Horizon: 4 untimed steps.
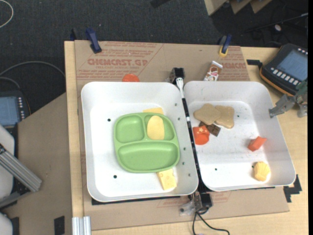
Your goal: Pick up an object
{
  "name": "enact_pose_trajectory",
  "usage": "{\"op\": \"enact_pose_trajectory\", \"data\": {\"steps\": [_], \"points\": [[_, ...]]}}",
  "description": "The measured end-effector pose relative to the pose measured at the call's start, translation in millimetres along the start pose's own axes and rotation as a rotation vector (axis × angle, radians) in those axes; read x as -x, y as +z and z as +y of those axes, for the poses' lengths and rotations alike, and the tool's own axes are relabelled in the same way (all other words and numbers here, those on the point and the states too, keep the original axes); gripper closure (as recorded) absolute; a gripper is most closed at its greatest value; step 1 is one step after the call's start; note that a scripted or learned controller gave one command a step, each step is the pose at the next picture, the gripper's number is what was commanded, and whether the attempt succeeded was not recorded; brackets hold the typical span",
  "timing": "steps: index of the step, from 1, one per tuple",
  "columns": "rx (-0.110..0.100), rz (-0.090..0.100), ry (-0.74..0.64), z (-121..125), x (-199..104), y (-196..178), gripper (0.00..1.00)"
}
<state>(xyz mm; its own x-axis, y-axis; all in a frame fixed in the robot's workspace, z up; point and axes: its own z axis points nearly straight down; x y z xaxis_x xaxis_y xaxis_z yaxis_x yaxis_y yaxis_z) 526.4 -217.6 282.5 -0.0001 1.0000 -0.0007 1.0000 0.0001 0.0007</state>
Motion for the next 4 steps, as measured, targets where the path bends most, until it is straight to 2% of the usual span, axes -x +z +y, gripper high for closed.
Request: {"op": "enact_pose_trajectory", "data": {"steps": [1, 2, 3, 4], "points": [[-0.015, 0.007, 0.004, -52, 6, 121, 0.0], [-0.005, 0.012, -0.007, -6, 0, 198, 0.0], [0.0, 0.003, -0.003, -7, 4, 184, 1.0], [0.009, 0.0, -0.01, 64, -55, 140, 1.0]]}}
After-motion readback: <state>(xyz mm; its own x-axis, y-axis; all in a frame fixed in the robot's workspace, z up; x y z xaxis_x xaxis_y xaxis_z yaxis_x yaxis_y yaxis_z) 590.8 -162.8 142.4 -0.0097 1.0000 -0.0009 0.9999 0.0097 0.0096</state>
